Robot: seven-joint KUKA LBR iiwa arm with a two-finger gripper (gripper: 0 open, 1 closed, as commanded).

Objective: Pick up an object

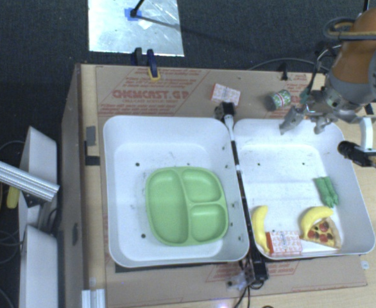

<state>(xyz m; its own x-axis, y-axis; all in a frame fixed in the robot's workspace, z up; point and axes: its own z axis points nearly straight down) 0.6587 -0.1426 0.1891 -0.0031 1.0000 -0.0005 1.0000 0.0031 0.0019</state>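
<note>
At the near edge of your right bin, a red-and-white packet lies between a banana and a pizza slice, a second banana curled over the slice. A green bean pod lies just beyond. In your left bin sits a green divided plate. Farther back, your claw hangs released, fingers spread and grasping nothing, over the right bin's far rim. A small can rests on the desk behind.
</note>
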